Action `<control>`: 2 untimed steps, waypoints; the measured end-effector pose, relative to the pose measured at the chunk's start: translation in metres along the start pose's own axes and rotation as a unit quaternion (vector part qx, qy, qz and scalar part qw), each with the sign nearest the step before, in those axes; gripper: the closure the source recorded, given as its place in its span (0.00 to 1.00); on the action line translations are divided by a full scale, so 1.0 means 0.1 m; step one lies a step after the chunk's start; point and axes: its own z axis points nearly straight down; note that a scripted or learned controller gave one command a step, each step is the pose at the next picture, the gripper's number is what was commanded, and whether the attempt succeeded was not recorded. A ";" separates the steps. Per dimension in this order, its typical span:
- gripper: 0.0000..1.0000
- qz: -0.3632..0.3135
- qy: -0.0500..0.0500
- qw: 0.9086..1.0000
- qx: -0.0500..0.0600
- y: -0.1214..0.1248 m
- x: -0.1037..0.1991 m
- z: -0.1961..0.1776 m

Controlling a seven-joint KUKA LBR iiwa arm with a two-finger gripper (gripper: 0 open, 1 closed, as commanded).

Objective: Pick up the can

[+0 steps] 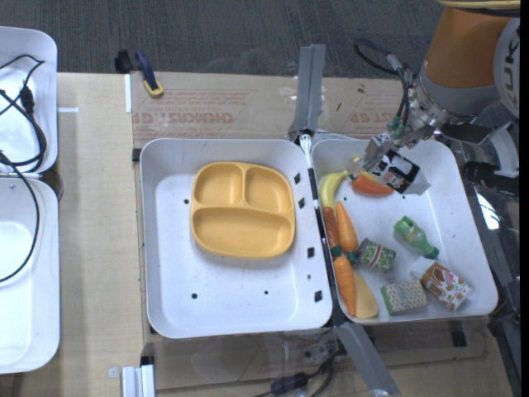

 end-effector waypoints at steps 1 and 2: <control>1.00 0.072 0.000 0.997 0.000 -0.28 -0.61 -0.05; 1.00 0.088 0.001 0.996 0.001 -0.66 -1.14 1.10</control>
